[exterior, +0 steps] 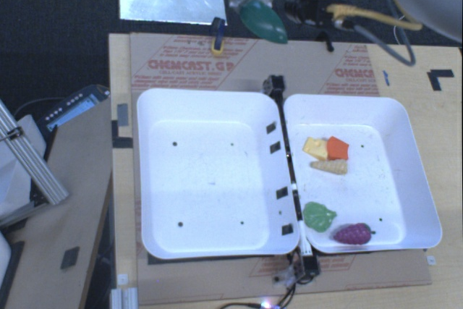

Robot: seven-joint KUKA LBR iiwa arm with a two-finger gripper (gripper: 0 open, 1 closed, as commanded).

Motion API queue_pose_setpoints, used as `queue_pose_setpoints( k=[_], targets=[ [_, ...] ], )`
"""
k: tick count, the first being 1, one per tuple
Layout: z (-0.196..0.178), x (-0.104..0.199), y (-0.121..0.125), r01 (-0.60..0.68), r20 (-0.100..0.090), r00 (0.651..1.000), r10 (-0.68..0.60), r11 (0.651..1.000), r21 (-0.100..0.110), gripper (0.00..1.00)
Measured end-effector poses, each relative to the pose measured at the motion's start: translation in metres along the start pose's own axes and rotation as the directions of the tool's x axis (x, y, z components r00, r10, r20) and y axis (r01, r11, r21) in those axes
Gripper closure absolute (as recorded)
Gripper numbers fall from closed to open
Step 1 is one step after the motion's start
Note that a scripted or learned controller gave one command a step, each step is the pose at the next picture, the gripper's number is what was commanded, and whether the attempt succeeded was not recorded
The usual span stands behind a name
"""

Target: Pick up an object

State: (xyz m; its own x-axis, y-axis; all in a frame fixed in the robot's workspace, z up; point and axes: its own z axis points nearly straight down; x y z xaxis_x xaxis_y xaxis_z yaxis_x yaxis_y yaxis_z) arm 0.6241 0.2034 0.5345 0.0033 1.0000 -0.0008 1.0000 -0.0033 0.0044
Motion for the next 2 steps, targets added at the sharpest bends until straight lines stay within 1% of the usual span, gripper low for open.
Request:
queue_pose_setpoints(
  k=[1,2],
  targets=[
    [-0.001,0.029,-0.047,0.010,-0.002,1.000,-0.010,1.000,0.004,1.00],
    [0.000,-0.006,0.024,0.000,0.000,1.000,0.000,1.000,0.000,1.00]
  ],
)
